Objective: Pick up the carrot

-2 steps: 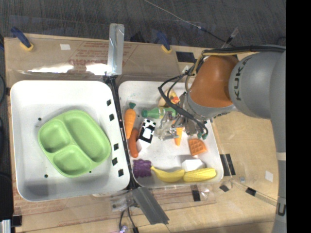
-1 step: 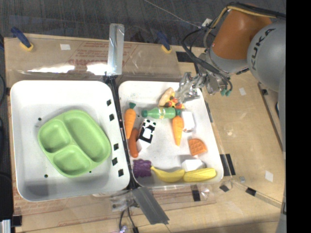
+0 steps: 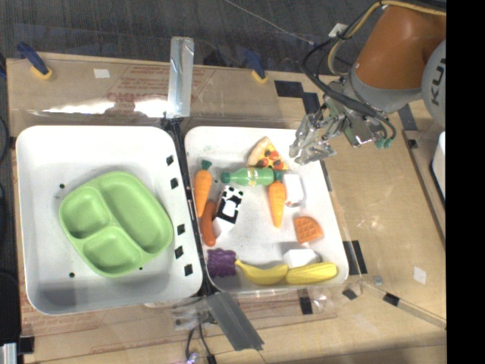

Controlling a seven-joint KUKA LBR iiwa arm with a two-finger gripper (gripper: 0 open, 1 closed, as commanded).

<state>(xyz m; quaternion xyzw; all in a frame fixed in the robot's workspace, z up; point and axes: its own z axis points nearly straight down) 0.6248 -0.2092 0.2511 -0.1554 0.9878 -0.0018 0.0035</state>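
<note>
End effector [image 3: 309, 149] hovers at right bin's [image 3: 333, 226] two o'clock rim, grip state unclear; carrot [image 3: 277, 201] lies mid-bin.

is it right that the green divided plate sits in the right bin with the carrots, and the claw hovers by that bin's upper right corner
Not quite. The camera view shows the green divided plate alone in the left bin. The carrots lie in the right bin, and the claw does hover by its upper right corner.
</note>
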